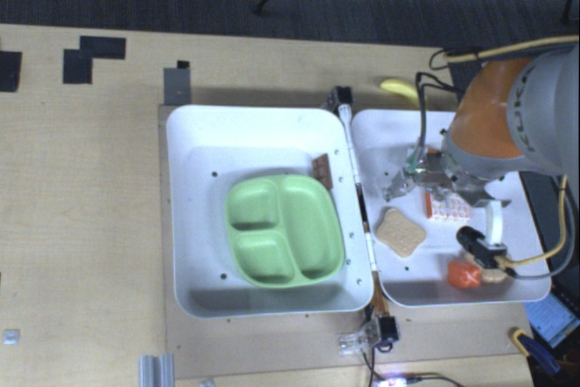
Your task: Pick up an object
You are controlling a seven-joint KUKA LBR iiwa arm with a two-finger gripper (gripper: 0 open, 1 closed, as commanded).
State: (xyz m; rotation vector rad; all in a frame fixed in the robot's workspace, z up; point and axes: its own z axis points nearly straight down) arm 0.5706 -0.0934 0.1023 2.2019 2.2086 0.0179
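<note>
Reaching into the right bin (535,290), the arm (507,118) hangs over its upper middle, and the gripper (405,179) sits low near the bin's left wall, above and just beside a tan cracker-like square (400,232); whether the gripper is spread or pressed together I cannot tell at this slant, and nothing is visibly pinched. The nearest candidates lie close together: the tan square, a small red-and-white packet (447,209), and further toward the front a red tomato-like ball (464,275). To do the pick well, I would judge it best to centre over one item and come straight down, keeping off the bin wall. The tan square looks flat, matte and thin, so it may be hard to get under; the red ball is rounded and glossy and could roll. The left bin (181,213) holds a smooth green divided plate (284,229) of plastic look.
</note>
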